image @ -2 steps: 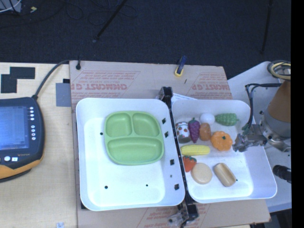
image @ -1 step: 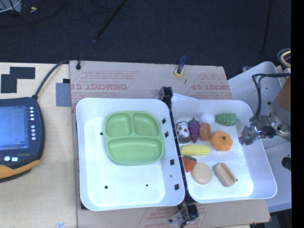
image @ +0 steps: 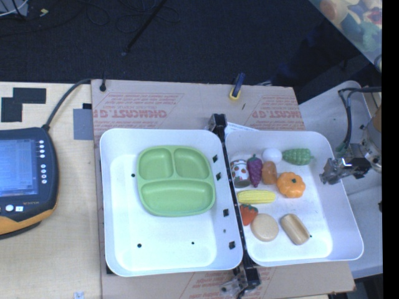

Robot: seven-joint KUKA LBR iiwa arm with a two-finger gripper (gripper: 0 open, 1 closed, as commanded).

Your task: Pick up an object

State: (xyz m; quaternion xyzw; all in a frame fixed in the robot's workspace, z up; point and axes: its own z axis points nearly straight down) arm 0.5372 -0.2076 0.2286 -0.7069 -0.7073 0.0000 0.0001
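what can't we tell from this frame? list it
- Tool, camera view: small and blurred at the right bin's rim; open or shut can't be told.
- Arm: cut off by the right edge.
- Red item: partly covered by the corn and round bun; identity unclear.
- Patterned round item: too blurred to name.
- Tablet screen: glare, cropped by the left edge.

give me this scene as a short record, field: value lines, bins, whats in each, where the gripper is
left bin: holds a green divided plate
right bin: holds toy food in a cluster
toy food: purple grapes, corn cob, orange pumpkin, green bumpy vegetable, white ball, round bun, bread roll
gripper: at the right bin's right rim, above and apart from the food
gripper fingers: cannot tell
held item: none seen
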